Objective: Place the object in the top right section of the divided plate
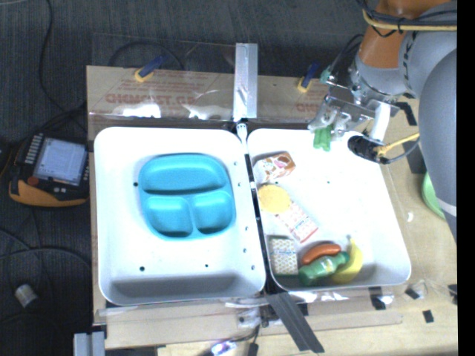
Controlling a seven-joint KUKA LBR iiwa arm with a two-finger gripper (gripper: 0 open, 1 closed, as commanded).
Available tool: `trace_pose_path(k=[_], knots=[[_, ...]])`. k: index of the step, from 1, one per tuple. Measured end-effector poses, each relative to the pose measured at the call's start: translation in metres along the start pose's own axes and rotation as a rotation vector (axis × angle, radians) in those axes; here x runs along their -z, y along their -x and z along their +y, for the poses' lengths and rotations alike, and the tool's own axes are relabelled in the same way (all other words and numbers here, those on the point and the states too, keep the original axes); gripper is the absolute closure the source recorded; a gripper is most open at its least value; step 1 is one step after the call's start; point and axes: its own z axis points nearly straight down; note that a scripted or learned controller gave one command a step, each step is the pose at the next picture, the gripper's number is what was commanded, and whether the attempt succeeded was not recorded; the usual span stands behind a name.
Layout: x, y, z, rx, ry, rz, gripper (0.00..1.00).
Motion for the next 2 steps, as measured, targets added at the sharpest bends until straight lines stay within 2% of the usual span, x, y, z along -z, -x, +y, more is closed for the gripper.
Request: trace_pose_path(k=[1,2], knots=[[0.0,0.0,0.0,0.0,0.0,0.0,0.0],[-0.033,-0.001,0.0,0.124,0.0,0.003,0.0]])
